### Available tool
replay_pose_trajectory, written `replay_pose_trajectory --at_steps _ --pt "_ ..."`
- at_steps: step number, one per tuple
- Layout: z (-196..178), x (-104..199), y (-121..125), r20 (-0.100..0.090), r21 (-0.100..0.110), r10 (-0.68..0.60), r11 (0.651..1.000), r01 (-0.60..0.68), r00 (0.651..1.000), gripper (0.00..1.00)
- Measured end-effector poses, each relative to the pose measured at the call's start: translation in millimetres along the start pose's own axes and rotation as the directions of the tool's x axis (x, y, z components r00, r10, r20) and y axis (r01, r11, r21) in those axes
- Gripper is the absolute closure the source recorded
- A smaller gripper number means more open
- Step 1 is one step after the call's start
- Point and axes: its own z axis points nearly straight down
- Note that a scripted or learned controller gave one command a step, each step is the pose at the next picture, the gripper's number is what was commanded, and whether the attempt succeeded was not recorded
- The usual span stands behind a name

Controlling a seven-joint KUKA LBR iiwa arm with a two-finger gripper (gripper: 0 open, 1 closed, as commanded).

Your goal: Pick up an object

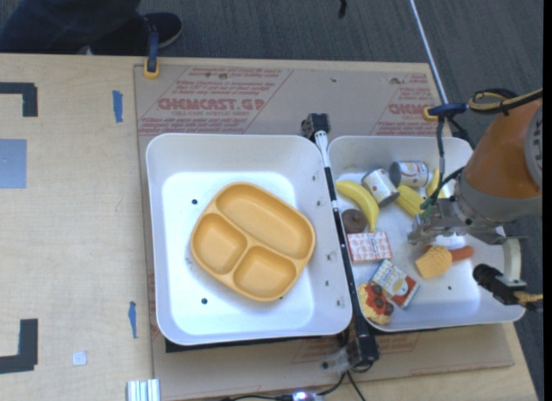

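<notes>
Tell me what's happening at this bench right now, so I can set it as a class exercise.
A grey robot arm with an orange band reaches in from the right over the right-hand bin. Its claw is low among small items there: a banana, a can, packets and an orange piece just below it. Nothing visibly sits in the claw. The left bin holds a yellow divided plate, untouched.
</notes>
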Motion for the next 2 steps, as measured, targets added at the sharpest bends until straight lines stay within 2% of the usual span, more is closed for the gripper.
replay_pose_trajectory --at_steps 1,2 --pt "-88.8 67.6 -42.9 -0.002 0.003 -0.002 1.000 0.002 1.000 1.00" --pt "-88.4 67.1 -43.3 -0.001 0.004 -0.001 1.000 0.001 1.000 0.00"
